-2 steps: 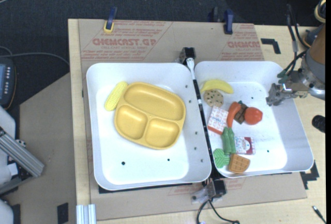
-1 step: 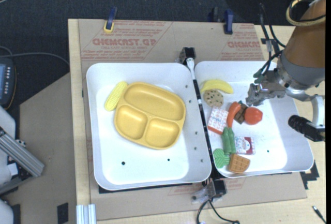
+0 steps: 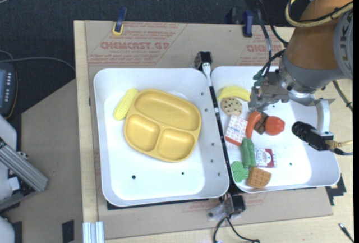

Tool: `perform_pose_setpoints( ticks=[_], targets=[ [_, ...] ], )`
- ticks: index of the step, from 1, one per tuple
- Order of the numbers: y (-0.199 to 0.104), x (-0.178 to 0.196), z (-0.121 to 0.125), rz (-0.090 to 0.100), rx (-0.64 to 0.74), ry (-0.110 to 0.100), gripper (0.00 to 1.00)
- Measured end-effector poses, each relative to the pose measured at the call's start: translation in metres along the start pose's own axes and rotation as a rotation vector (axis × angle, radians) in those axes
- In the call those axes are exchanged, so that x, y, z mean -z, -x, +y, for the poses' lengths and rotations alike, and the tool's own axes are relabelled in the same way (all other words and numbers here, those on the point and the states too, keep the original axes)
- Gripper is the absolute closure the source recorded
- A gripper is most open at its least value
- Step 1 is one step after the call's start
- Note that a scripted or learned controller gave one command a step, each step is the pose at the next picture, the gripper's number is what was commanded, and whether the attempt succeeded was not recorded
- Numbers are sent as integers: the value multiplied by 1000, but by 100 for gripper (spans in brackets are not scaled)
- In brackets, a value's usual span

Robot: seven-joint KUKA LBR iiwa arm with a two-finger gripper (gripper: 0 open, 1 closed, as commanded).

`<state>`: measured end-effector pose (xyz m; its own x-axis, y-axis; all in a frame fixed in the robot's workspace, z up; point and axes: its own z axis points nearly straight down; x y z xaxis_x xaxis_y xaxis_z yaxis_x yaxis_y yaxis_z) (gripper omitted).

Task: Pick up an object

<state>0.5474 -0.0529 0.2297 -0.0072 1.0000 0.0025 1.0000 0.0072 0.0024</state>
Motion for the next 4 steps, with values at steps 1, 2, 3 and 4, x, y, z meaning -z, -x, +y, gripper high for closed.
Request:
perform_pose_setpoints(
  ticks=[1, 2, 3, 4],
  targets=[
    [-61, -11, -7, 1, 0, -6, 100],
    [-89, -10, -7, -1, -4, -3, 100],
    [-96, 5, -5, -2, -5, 0, 100],
    [-84, -5, -8, -3, -9, -5, 100]
  ],
)
